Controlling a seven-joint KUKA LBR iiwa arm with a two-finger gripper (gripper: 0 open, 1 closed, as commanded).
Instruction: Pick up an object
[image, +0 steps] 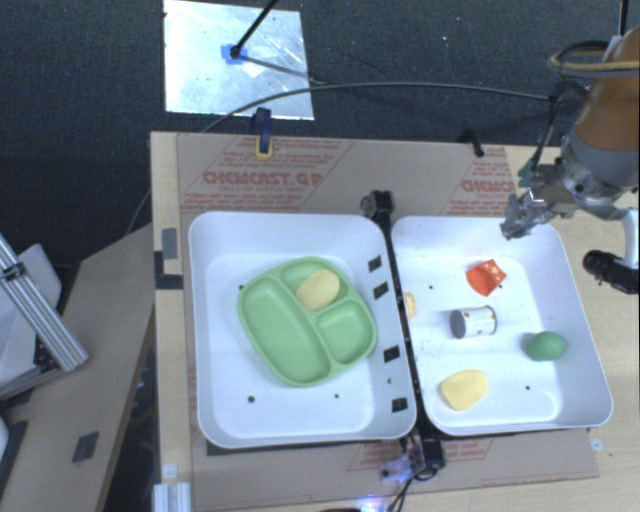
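Four objects lie in right bin (575, 330); one on green plate (290, 350).

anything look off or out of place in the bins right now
One small oddity: a yellowish item sits wedged at the divider between the two bins, mostly hidden, so I can't tell what it is. The can lies on its side in the right bin. The green tray sits askew in the left bin.

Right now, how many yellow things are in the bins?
3: one on the green plate at, one in the right bin's near corner, one sliver by the divider, partly hidden.
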